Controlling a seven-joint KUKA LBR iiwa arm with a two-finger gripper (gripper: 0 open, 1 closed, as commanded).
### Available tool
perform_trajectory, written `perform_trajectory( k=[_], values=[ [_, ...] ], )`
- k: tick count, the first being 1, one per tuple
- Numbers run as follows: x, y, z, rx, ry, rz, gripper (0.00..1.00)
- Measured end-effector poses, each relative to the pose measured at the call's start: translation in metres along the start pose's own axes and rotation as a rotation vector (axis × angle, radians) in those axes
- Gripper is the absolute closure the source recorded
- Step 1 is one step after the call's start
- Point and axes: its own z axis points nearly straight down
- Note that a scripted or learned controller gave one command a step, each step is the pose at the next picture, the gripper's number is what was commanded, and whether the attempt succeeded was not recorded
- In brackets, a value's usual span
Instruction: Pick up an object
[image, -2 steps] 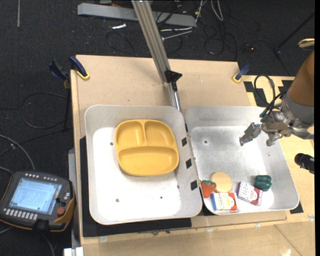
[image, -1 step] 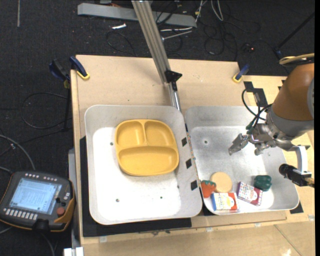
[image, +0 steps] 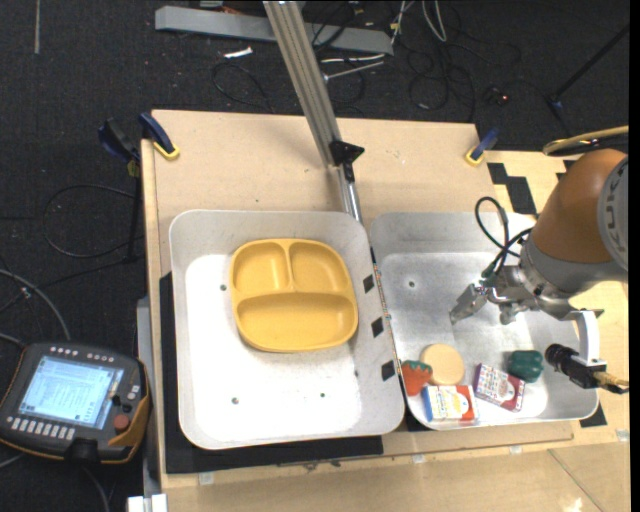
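My gripper (image: 487, 304) hangs over the middle of the right bin (image: 420, 260), fingers spread open with nothing between them. Along that bin's front edge lie a tan round disc (image: 443, 362), a small red and green toy (image: 415, 375), a blue and orange carton (image: 448, 403), a pink and white packet (image: 498, 386) and a dark green lump (image: 525, 364). These objects sit below and slightly right of the gripper, apart from it.
A yellow divided plate (image: 294, 294) rests in the left bin (image: 200, 400). A metal pole (image: 312, 90) slants down to the seam between the bins. A teach pendant (image: 70, 398) lies off the bench at the lower left. Clamps (image: 160, 138) hold the board's corners.
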Motion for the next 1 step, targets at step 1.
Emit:
perform_trajectory(
  k=[1],
  values=[
    [0.0001, 0.0016, -0.0133, -0.006, -0.001, -0.001, 1.0]
  ],
)
